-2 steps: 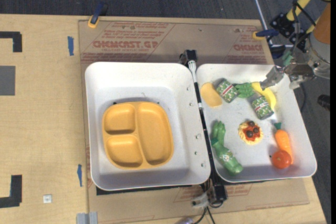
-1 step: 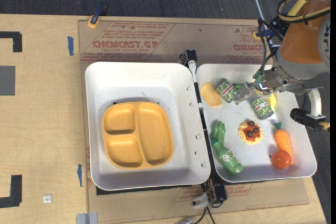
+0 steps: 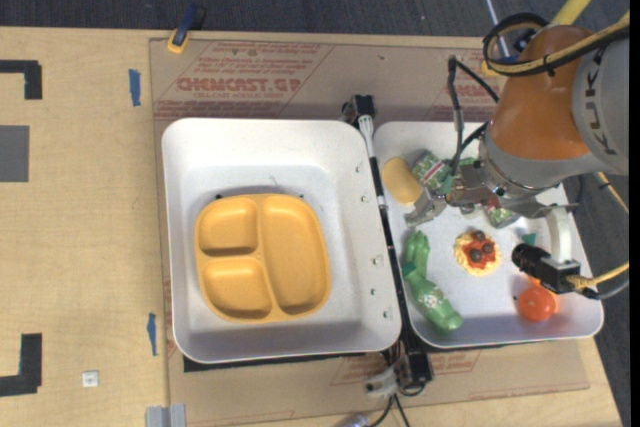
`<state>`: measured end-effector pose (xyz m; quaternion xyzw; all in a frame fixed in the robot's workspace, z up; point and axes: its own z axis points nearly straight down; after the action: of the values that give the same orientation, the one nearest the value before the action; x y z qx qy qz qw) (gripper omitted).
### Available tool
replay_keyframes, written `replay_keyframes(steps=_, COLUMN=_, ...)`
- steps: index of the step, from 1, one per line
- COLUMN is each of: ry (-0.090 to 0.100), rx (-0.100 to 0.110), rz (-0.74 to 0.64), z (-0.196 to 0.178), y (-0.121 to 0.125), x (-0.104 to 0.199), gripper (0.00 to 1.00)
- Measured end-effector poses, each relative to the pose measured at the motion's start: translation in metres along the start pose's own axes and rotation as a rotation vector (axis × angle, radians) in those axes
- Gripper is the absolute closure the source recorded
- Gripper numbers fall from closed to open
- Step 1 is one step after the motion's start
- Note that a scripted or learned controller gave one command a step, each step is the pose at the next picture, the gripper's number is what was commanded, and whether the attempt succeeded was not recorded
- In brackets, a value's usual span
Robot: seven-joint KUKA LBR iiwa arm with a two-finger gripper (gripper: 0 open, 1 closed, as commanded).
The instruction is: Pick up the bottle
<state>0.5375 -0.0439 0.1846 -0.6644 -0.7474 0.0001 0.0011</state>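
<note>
The bench (image 3: 80,215) is being viewed from above at a slant, with two shallow white bins set side by side on a cardboard sheet (image 3: 260,75). The left bin (image 3: 190,155) is being occupied by a yellow three-compartment tray (image 3: 262,255), which is lying flat near its middle.

The right bin (image 3: 590,320) is being reached into by the grey and orange arm (image 3: 545,105) from the right. The gripper (image 3: 432,205) is being held low over the upper left part of this bin, just below a pale yellow rounded object (image 3: 401,180) and beside a green and white patterned item (image 3: 432,165). Whether anything is being held there cannot be told.

The green bottle (image 3: 424,281) is lying on its side along the left part of the right bin, close to the wall between the bins, just below the gripper and apart from it. To its right, a small yellow toy with red and dark topping (image 3: 478,252) is resting on the bin floor. An orange ball-like object (image 3: 538,303) is sitting near the lower right corner, beneath a black fitting (image 3: 540,265) on the arm.
</note>
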Motion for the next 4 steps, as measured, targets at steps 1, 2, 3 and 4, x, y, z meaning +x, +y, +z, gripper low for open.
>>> replay_keyframes(steps=1, ry=0.0, rx=0.002, rz=0.412, z=0.0, y=-0.014, x=0.042, gripper=0.0)
replay_keyframes(steps=2, ry=0.0, rx=0.003, rz=0.574, z=0.001, y=-0.053, x=0.052, gripper=0.0)
replay_keyframes(steps=3, ry=0.0, rx=0.002, rz=0.41, z=0.0, y=-0.052, x=0.065, gripper=0.0)
replay_keyframes(steps=4, ry=0.001, rx=0.0, rz=0.411, z=-0.01, y=-0.051, x=0.065, gripper=1.0)
